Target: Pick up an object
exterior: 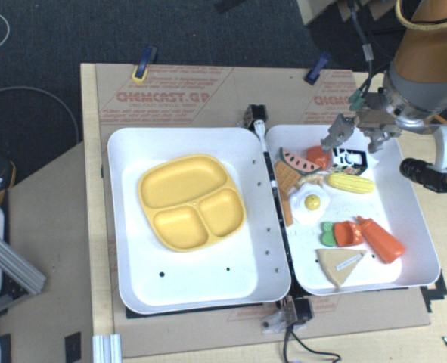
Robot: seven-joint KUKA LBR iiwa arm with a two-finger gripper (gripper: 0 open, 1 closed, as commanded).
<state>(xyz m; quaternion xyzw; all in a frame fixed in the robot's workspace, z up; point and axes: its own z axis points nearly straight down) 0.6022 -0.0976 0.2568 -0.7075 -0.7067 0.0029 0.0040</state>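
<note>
The gripper [357, 134] hangs over the back of the right bin [416, 203], fingers spread apart with nothing between them, above a watermelon slice [299, 159] and a black-and-white item [351, 158] too blurred to name. Nearby lie a plastic corn cob [350, 182], fried egg [311, 201] and carrot [380, 240]. The left bin [125, 203] bears a yellow divided plate [191, 201]. The board [208, 89] behind reads "CHEMCAST", partly cut off.
</note>
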